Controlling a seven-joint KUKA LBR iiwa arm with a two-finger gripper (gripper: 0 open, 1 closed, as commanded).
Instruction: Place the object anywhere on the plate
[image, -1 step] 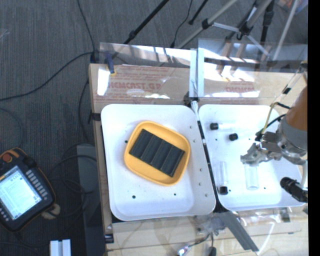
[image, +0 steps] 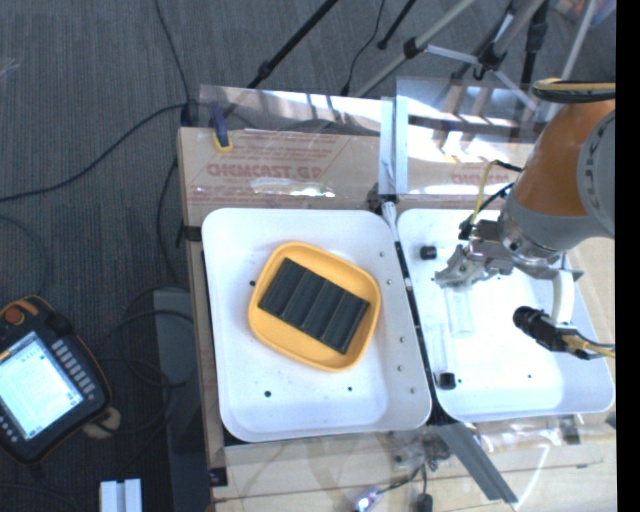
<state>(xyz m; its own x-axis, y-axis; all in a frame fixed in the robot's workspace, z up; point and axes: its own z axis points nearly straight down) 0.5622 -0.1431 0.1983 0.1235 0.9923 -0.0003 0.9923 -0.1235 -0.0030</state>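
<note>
Nearest item: a small black round piece (image: 446, 379) at the front edge of the shallow white plastic bin on the view's right (image: 500, 385). A second small black piece (image: 427, 252) sits toward that bin's rear. The grey arm's end effector (image: 462, 280) hangs over this bin's middle. Whether it is spread or pressed together cannot be told, and nothing is seen held. The dark ribbed rectangular slab (image: 315, 304) lies flat on the yellow rounded-square plate (image: 288, 337) in the shallow white bin on the view's left (image: 225, 390). It is well apart from the end effector, toward the view's left, with its long axis running rear-left to front-right. Judgement: placement appears satisfied.
</note>
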